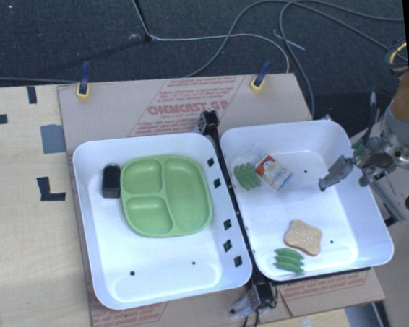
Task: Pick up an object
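- The jaws (334, 176) hang over the right side of the right bin (332, 135), reaching in from the right; one grey finger shows, and I cannot tell how far they are parted. Nothing is seen between them.
- In the right bin lie a small red-and-white carton (273, 171), its print too small to read, a green ridged piece (247, 176) touching the carton's left side, a slice of toast (303, 236) and a green pea pod (288, 261) just beside the toast, all apart from the jaws.
- The left bin (99, 228) holds a green divided plate (166, 195) with a small black block (111, 181) at its left edge.
- Under both bins, a cardboard sheet (147, 100) on the desk (23, 236) bears red lettering, partly readable as "CHEMCAST".
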Controlling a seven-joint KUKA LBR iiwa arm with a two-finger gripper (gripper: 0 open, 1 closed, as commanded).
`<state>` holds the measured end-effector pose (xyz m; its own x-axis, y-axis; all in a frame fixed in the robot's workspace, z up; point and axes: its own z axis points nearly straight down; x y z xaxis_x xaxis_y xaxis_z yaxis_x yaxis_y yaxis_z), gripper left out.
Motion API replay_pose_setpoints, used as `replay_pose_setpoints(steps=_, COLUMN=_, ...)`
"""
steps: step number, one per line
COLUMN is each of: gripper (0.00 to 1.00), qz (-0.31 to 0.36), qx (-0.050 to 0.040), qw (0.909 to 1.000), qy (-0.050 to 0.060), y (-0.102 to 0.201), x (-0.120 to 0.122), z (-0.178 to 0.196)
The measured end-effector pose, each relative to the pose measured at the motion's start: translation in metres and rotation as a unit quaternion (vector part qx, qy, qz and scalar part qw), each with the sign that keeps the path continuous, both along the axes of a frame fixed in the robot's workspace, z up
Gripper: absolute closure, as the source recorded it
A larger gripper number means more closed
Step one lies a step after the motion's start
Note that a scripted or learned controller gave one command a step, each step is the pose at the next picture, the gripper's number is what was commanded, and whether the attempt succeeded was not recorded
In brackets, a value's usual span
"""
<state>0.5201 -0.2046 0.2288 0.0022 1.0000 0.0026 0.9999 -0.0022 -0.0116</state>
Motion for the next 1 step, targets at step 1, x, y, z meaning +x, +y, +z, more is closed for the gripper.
replay_pose_setpoints(steps=1, gripper=0.00, qz=0.002, qx=-0.0013, qw=1.0000, qy=-0.005, y=0.0001, x=0.0024, z=0.0051)
